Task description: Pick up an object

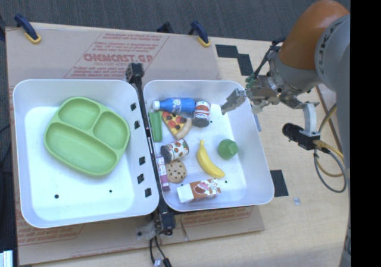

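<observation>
The right bin (256, 159) holds several small items: a blue bottle (177, 105) lying flat, a small can (202, 113), a pizza slice (175, 123), a green stick (156, 126), a tipped tin (175, 149), a cookie (175, 172), a banana (209, 160), a green ball (227, 148) and a carton (199, 190). My gripper (234, 101) hangs over the bin's upper right corner, just right of the small can and above the green ball. Nothing is held in it.
The left bin (36, 200) holds a green divided plate (88, 135). A black divider with clips (146, 141) runs between the bins. The arm's wrist and cables (303, 129) hang over the bench to the right of the right bin.
</observation>
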Motion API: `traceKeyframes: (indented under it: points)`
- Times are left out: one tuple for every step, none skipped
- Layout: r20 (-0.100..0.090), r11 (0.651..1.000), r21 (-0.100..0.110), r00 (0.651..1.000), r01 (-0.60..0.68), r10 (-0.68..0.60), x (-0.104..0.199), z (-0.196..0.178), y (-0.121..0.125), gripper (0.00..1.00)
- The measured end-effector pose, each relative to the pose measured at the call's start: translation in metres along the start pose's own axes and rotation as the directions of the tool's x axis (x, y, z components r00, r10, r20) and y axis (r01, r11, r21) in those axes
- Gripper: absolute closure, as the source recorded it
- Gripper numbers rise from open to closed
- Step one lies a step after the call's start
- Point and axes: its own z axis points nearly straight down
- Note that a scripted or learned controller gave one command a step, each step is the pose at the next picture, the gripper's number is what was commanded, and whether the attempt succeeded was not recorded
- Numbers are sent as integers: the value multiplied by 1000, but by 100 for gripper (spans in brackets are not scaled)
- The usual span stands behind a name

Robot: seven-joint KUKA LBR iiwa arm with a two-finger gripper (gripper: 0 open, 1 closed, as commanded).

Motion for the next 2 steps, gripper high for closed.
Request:
traceKeyframes:
  points:
    - [2, 1000, -21, 1000, 1, 0, 1, 111, 50, 0]
    - [2, 1000, -17, 1000, 5, -5, 1, 100, 50, 100]
